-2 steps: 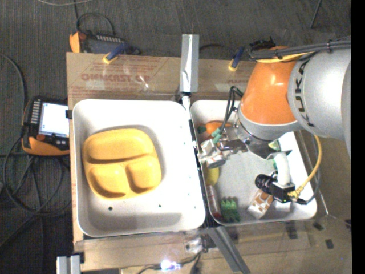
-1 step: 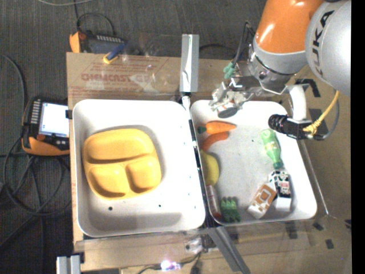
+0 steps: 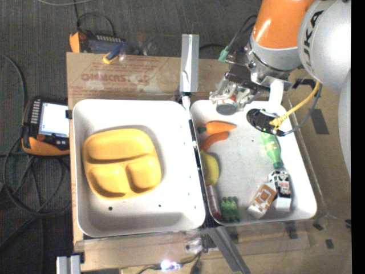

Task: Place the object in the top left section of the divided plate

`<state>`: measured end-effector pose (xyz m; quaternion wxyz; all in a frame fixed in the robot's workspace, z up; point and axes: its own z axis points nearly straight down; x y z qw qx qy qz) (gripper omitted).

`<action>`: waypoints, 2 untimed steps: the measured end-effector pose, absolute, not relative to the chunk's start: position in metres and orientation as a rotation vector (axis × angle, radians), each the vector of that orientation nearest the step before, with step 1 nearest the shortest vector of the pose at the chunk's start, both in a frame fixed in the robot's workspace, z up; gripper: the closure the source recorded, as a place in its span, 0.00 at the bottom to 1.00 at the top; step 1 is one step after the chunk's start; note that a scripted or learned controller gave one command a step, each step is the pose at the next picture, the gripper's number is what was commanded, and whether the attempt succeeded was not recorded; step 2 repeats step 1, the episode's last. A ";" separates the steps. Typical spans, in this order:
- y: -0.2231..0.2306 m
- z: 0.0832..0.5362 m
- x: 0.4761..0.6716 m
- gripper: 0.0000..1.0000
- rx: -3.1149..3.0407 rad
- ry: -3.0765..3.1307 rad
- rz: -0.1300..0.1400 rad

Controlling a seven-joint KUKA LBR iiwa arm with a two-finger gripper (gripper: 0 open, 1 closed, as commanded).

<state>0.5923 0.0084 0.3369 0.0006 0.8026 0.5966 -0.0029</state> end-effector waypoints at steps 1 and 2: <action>0.003 0.402 0.662 1.00 2.553 1.827 -0.007; 0.003 0.402 0.662 1.00 2.553 1.827 -0.007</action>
